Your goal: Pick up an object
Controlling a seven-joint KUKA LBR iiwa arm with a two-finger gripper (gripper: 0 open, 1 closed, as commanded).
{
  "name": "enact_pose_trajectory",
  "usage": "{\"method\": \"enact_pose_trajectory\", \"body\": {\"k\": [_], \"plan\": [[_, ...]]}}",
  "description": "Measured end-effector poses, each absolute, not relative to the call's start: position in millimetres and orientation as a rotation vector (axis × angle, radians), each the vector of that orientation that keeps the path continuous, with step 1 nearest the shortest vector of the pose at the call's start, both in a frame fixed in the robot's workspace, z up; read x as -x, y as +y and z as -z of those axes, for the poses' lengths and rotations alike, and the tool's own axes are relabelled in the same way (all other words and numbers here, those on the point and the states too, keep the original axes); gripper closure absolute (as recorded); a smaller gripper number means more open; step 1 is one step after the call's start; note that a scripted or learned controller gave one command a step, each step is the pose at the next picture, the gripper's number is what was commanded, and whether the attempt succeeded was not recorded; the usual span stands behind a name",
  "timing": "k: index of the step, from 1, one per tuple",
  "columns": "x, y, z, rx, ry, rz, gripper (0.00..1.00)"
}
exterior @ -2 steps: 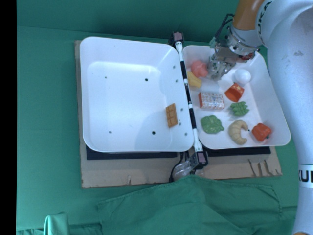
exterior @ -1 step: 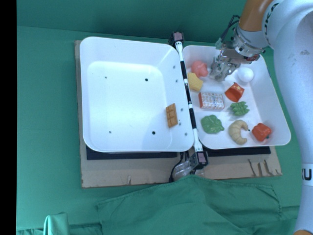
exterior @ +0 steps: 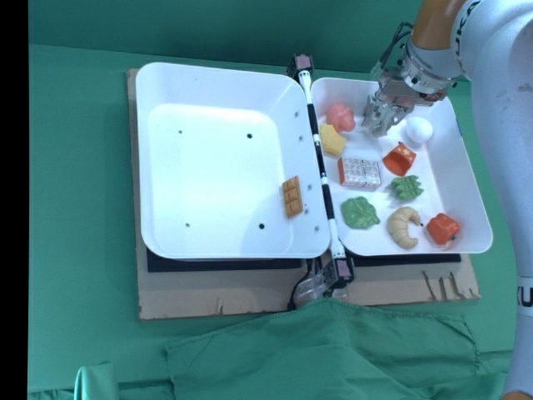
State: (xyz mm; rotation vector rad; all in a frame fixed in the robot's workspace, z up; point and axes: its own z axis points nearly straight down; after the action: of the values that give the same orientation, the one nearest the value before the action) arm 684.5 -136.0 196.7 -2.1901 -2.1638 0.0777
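Over the right bin's [exterior: 466,192] far edge the gripper [exterior: 376,125] hangs, fingers slightly apart, holding nothing. Nine toy foods lie below, one white egg [exterior: 416,130] beside it. One orange waffle [exterior: 291,196] sits in the left bin [exterior: 166,98].

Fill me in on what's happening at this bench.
A grey arm reaches in from the right, its gripper low over the right bin, between a pink toy and a white ball. That bin is full of toy food. The left bin has an orange waffle piece.
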Motion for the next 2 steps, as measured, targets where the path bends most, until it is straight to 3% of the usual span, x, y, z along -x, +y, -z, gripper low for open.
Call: {"method": "enact_pose_trajectory", "body": {"k": [1,2], "plan": [[-627.4,-130.5,-185.6,2.238,-2.226,0.013,1.0],[-651.3,-137.9,-208.2,2.228,-2.224,0.004,1.0]]}}
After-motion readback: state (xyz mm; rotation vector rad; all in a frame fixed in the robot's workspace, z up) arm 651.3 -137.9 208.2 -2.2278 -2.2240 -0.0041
